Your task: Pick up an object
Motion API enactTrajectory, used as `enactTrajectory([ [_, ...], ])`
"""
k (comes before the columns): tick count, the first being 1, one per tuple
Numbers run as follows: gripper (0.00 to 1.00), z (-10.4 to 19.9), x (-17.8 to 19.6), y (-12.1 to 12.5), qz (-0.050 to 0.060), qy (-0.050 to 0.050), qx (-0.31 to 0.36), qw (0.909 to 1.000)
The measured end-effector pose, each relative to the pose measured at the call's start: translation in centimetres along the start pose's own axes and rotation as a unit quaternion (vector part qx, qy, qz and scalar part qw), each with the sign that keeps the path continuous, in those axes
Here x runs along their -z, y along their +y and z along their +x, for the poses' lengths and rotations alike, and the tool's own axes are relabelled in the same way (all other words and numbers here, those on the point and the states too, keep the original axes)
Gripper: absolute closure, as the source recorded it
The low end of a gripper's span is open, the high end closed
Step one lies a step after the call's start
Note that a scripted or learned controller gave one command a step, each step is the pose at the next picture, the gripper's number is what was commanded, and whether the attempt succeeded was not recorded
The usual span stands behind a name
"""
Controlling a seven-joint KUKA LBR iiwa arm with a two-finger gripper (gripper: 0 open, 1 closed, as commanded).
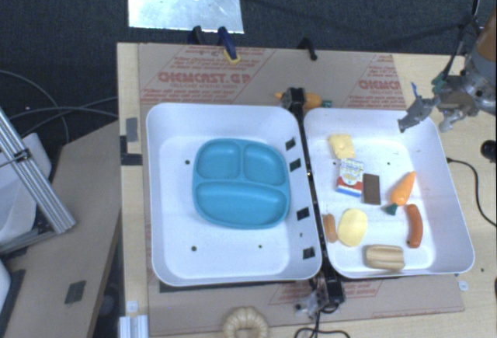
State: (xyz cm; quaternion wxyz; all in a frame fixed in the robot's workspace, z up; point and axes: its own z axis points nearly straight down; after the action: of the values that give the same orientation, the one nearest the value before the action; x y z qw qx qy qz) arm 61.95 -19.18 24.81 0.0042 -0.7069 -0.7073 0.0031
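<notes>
So my pincer (429,113) is up over the top right corner of the right bin (458,239), prongs spread apart with nothing between them. All the stuff sits lower in that bin: a carrot (402,188), a sausage (415,224), a bread roll (384,256), a small carton (350,176) and a brown block (372,189) beside it. The left bin (167,173) has the blue divided plate (239,182) in it.

Smooth white plastic bins (233,117) sit on matt brown cardboard (256,68).
</notes>
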Motion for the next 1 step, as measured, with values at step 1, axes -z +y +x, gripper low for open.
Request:
enactTrajectory([
  [1,0.00,0.09,0.84,0.19,-0.006,-0.001,0.001,1.0000],
])
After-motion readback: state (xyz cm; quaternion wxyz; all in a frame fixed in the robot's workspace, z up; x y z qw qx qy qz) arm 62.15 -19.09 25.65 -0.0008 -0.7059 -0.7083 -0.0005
